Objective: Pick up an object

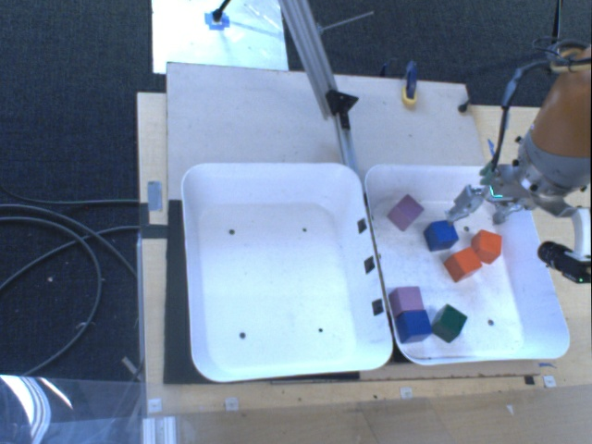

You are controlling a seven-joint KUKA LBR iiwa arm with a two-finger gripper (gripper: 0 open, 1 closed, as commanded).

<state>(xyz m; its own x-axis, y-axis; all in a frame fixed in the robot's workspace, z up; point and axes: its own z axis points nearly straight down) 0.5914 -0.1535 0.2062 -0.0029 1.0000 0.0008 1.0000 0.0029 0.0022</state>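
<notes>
Two shallow white bins sit side by side on a bench. The right bin (518, 336) holds seven small blocks: two purple, two blue, two orange and one dark green. A purple block (404, 213) lies near the top, with a blue block (440, 236) just below and right of it. Two orange blocks (474, 254) sit side by side, while a second purple block (405, 300), a second blue block (413, 325) and the green block (450, 323) cluster at the lower left. The gripper (483, 203) hangs above the upper blue block, fingers spread apart and holding nothing. The blocks look light, rigid and smooth; opposite flat faces would likely offer the surest hold. The left bin (199, 276) sits beside it.
</notes>
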